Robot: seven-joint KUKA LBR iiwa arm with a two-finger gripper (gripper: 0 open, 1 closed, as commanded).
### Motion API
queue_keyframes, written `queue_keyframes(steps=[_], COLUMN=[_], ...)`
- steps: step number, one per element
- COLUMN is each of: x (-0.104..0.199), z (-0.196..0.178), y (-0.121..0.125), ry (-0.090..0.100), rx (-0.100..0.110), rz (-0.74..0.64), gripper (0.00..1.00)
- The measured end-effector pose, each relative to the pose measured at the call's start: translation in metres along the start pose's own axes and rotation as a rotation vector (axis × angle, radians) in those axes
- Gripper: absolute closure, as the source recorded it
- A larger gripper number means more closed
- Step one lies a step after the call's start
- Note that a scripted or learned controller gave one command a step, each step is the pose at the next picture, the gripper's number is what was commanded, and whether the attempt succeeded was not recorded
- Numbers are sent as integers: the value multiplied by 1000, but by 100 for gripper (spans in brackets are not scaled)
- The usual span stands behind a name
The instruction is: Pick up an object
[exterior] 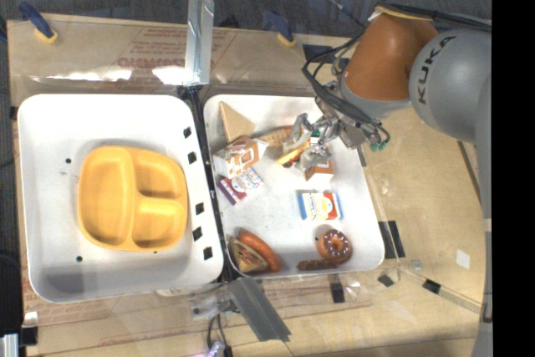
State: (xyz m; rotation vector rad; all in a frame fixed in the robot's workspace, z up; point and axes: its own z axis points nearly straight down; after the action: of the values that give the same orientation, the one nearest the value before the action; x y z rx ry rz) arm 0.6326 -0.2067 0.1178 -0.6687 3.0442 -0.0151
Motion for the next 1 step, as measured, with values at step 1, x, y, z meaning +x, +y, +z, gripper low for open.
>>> queue_keyframes(steps=[1], x=[-41], z=[-47], y=[24], ry=[19], rx=[-10], rz=[233], gripper=[100])
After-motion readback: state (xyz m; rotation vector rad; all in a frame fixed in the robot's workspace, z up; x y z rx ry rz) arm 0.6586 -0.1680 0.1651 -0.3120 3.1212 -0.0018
